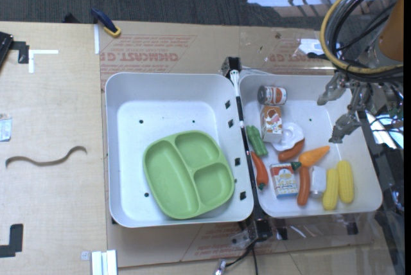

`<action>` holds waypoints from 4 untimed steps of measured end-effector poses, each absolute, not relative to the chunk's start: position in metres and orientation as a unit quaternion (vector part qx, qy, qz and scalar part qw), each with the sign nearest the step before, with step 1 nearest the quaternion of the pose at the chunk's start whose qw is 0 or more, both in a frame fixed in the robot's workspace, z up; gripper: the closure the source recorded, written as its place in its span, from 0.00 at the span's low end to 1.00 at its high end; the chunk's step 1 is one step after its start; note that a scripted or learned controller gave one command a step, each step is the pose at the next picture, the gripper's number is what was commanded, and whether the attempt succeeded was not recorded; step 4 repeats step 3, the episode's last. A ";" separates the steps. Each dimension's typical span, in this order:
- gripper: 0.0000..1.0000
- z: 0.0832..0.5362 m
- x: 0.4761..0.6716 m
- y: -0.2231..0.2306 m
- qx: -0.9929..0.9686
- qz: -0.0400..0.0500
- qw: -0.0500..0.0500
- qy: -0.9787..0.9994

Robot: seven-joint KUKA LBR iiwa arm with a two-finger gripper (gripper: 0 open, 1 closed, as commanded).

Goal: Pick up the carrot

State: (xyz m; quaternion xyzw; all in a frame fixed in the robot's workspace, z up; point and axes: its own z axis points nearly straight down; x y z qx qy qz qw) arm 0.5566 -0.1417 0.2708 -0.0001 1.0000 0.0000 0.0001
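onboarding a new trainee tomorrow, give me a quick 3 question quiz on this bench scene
1. True or false: the green plate lies in the right bin.
2. How many yellow corn cobs lie in the right bin? A) one B) two C) four
3. Fill in: the gripper hangs over the ___ bin, the one with the carrot in it.

Key: 1 false, it lies in the left bin; 2 B; 3 right.
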 end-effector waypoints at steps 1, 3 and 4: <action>0.00 0.192 0.565 -0.159 0.197 0.000 0.000 0.980; 1.00 0.105 0.565 -0.178 0.304 0.000 0.006 0.953; 1.00 0.105 0.565 -0.178 0.304 0.000 0.006 0.953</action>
